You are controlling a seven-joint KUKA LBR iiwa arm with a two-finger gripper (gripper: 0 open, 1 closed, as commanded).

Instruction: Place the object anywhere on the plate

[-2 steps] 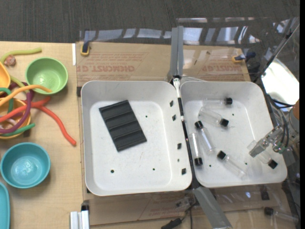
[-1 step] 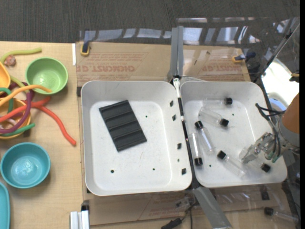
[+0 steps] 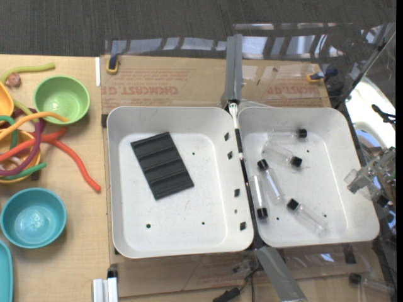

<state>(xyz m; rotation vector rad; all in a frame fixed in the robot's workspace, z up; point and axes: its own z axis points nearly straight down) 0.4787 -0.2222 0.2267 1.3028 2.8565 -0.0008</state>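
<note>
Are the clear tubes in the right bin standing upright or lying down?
Lying down. Each clear tube rests lengthwise on the floor of the right bin, its black cap pointing sideways. They point in different directions.

Green bowl [image 3: 62, 99] beside teal bowl [image 3: 33, 218].

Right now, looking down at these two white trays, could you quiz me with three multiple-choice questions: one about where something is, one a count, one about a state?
1. Where does the black ridged plate lie?
A. left bin
B. right bin
C. on the cardboard

2. How many clear vials with black caps are in the right bin?
A. two
B. five
C. eight

3. How do the vials rest?
A. upright
B. stacked
C. on their sides

Answers: 1 A, it sits in the left bin. 2 B, five caps show. 3 C, all lie flat on the bin floor.
</note>
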